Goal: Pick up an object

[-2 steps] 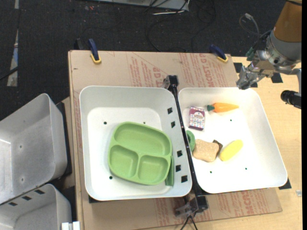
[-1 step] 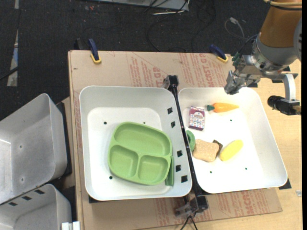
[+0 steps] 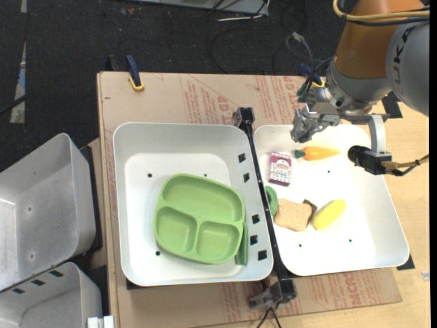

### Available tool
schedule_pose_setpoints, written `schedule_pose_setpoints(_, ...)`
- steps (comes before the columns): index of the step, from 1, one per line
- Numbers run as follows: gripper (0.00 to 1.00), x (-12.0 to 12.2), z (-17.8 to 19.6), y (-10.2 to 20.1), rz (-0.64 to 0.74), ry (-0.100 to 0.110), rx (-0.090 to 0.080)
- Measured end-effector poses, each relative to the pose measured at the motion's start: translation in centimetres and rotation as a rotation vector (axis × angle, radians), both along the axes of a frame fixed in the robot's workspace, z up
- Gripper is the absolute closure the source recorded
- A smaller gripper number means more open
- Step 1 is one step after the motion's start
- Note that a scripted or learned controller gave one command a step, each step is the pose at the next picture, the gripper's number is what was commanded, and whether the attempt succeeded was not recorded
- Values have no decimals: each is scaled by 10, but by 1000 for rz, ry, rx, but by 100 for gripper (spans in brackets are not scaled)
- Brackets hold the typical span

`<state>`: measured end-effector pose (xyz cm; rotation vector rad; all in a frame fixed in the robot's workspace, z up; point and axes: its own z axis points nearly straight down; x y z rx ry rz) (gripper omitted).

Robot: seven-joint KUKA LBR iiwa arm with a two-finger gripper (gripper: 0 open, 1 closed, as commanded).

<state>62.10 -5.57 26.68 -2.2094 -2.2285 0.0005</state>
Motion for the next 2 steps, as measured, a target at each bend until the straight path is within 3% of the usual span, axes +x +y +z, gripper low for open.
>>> schedule_pose_setpoints(2, 100, -21, -4, 112, 0, 0, -1)
